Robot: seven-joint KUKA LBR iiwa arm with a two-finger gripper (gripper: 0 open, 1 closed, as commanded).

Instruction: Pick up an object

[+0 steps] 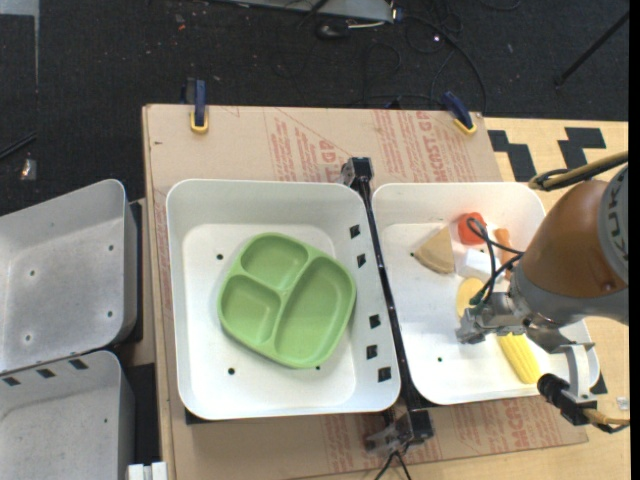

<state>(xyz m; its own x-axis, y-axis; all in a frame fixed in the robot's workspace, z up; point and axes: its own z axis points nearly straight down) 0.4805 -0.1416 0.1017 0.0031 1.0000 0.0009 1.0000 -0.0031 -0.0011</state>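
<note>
Grey arm [570, 308], orange band [572, 246], black cables [490, 258]

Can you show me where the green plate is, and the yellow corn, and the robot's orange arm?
green plate [288, 299]: camera view, on its middle divider, in the left bin.
yellow corn [519, 357]: camera view, on its bumpy side, right bin.
orange arm [575, 238]: camera view, on the orange band.

From my station, the arm [590, 258] is running off the picture's right edge and covering the right bin's [400, 298] right rim. The gripper [478, 326] is blurring, its fingers unreadable. The orange object [470, 227] and yellow object [518, 356] are lying partly hidden beneath it.
</note>
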